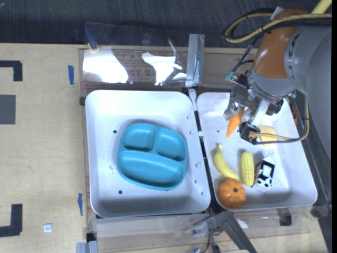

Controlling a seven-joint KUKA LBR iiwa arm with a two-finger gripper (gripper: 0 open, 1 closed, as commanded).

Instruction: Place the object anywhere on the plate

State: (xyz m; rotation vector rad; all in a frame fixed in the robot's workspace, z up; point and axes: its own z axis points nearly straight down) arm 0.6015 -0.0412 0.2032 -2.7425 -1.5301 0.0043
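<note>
The left bin holds a blue plate with three compartments, lying near the bin's middle with bare white floor on all sides.

In the right bin, a banana lies close to the left wall, running from mid-bin toward the near edge. An orange fruit sits at the near-left corner, just below the banana's lower end. An ear of corn stands lengthwise just right of the banana, and a small black-and-white object lies beside the corn on its right.

Toward the far edge of the right bin, a carrot hangs tilted, its narrow tip pointing to the near-left. Its upper end sits at the gripper, which appears closed on it, the fingers on either side of the orange body. The grey arm with its orange band reaches in over the far-right corner. A pale yellowish object is partly hidden just right of the gripper.
</note>
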